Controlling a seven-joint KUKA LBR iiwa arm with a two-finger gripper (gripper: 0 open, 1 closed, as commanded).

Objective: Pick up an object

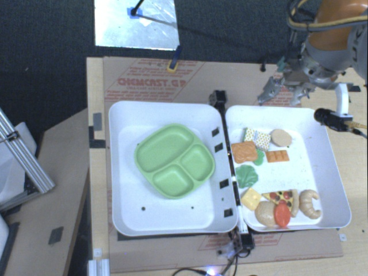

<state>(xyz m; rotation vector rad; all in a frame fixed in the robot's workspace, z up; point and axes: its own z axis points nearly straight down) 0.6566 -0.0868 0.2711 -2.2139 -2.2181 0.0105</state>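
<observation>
1. The arm (339, 16) is cut off by the top and right edges, so just its orange band and wrist show.
2. The gripper (282, 88) is blurred; its fingers cannot be made out.
3. The red piece (282, 215) overlaps the tan lump (265, 213), possibly a potato.
4. The metal frame (20, 154) runs off the left edge.

The right bin (328, 154) holds a scatter of toy food. Toward its twelve o'clock side lie a patterned cracker (256, 137), a round tan biscuit (281, 137), a browned toast slice (244, 152) and an orange wafer (278, 156). A green leafy piece (247, 175) sits near the bin's nine o'clock edge. Along the six o'clock side cluster a yellow cheese cube (250, 199), a potato (265, 213), a red tomato (282, 215), a pizza slice (283, 197) and a croissant (309, 203).
</observation>
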